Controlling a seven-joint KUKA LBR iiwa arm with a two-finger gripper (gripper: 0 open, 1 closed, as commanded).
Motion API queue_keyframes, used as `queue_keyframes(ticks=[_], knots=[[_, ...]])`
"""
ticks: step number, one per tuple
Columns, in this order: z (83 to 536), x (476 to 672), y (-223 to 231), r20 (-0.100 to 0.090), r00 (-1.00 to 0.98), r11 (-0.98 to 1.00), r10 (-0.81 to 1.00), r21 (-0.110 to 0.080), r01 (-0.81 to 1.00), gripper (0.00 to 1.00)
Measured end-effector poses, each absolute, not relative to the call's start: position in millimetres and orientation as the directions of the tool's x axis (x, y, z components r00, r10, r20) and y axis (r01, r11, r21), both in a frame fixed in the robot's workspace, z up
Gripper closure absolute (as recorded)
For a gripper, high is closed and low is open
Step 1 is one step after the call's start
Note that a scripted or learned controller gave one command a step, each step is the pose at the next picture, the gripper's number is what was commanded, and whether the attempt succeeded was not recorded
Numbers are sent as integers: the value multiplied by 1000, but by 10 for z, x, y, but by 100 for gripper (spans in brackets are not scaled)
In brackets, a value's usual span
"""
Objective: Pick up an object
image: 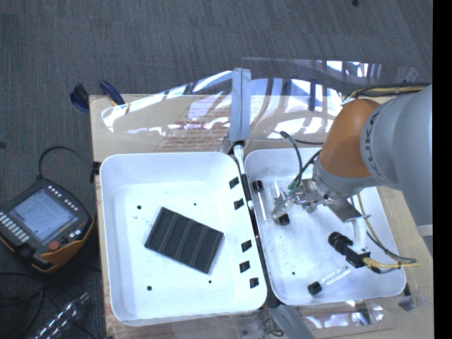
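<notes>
Arm (385, 143): grey with an orange band, enters from the right, cut off by the frame edge, covers part of the right bin.
Left bin (113, 189): white, holds a dark ribbed slab.
Right bin (395, 281): white, partly hidden under the arm.
Slab (184, 239): flat, tilted, mid-bin, well apart from the gripper.
Gripper (282, 210): low over the right bin's left side; cannot tell how its fingers stand, too small and cluttered.
Pendant (44, 221): on the floor at left.
</notes>
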State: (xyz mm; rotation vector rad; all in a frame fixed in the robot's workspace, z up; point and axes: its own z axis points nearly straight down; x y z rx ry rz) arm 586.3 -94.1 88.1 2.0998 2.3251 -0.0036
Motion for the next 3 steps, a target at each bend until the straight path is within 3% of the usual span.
queue_keyframes(ticks=[1,2,3], knots=[[881,5862,-942,-8,-101,101,995,4,995,0],[920,5853,-915,0,-103,103,995,-6,995,100],[2329,6299,-346,0,-117,117,993,0,993,100]])
